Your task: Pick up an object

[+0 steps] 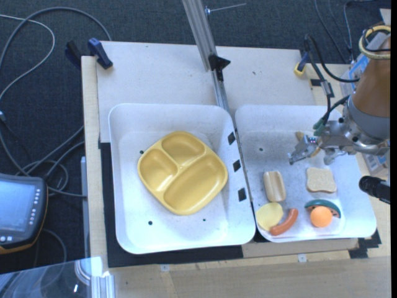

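Over the right bin (366, 219), the claw (302, 149) (fingers spread, holding nothing) hangs just above-left of the bread slice (321, 180).

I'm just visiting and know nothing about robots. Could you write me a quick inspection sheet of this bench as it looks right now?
Surface: white bench with a left bin and a right bin side by side.
Job's things: in the right bin, a hot dog bun, bread slice, yellow round piece, sausage, and an orange ball on a teal item.
Clutter: yellow divided plate in the left bin.
Grippers: gripper sits over the right bin's upper part, nothing seen between its fingers.
Cables: black cables on the floor at left; more at the top right.
Surroundings: dark carpet, metal pole, handheld screen at left.
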Controlling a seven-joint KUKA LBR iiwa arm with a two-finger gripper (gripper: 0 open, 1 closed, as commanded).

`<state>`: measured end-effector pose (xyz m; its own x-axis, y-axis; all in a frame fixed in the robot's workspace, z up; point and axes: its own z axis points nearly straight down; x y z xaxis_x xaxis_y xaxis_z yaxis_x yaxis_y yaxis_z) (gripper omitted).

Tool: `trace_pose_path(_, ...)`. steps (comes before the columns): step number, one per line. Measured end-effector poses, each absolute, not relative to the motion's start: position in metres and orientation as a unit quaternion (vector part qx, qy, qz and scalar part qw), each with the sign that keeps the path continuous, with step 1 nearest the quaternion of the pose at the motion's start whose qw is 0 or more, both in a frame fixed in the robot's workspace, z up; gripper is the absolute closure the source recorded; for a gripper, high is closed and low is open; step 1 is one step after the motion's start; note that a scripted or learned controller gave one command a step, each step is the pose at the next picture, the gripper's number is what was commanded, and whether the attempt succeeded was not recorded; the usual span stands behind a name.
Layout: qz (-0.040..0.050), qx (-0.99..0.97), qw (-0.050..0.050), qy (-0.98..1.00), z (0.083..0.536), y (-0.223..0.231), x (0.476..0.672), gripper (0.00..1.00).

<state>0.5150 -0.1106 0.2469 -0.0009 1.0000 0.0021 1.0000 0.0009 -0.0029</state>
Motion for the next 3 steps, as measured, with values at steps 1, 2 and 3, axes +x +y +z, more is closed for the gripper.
trace_pose_path(1, 0.0001, -0.707, 0.002, -0.707, 0.247, -0.111, 0.515, 0.0)
trace_pose_path(2, 0.0018, -0.707, 0.003, -0.707, 0.199, -0.119, 0.516, 0.0)
trace_pose_path(3, 0.0016, -0.707, 0.004, -0.707, 0.154, -0.119, 0.508, 0.0)
